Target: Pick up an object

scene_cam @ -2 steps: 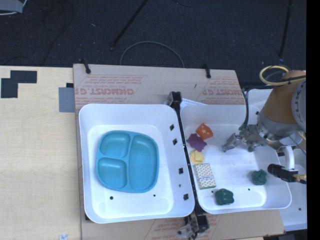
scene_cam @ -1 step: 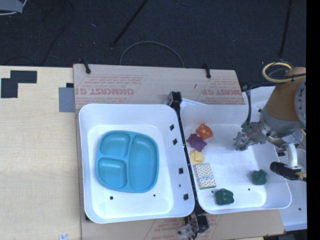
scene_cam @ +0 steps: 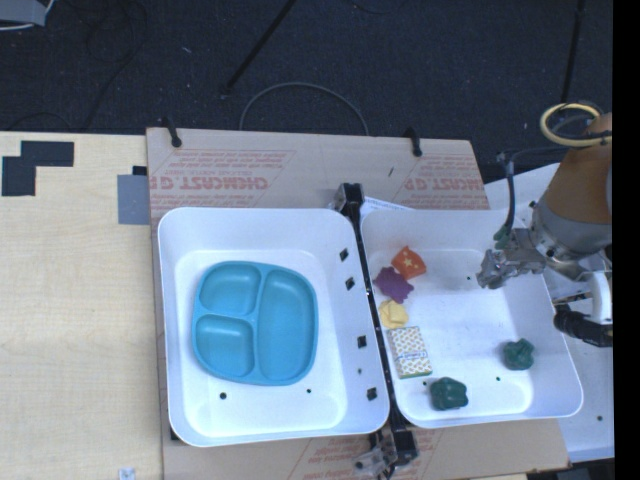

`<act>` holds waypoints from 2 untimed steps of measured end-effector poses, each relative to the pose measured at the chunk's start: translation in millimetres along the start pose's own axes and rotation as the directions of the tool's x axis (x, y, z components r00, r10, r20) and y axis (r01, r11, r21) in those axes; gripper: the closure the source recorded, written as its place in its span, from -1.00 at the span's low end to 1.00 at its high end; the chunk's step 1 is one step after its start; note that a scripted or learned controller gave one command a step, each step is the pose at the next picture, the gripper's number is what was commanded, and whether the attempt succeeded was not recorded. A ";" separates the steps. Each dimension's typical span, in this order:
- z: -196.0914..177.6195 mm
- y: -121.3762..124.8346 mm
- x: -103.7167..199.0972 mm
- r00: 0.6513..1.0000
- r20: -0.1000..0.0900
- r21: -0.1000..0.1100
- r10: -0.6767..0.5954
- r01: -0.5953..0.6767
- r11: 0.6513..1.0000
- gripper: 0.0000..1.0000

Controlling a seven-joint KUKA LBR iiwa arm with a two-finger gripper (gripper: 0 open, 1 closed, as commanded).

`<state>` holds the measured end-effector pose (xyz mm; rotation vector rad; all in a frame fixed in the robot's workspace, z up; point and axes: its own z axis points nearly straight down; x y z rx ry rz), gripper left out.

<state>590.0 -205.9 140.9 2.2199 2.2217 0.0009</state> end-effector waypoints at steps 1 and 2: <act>-42.9 1.2 -3.1 1.000 0.001 -0.002 0.000 0.000 1.000 1.00; -88.9 9.2 -0.7 1.000 0.001 -0.001 -0.001 0.001 1.000 1.00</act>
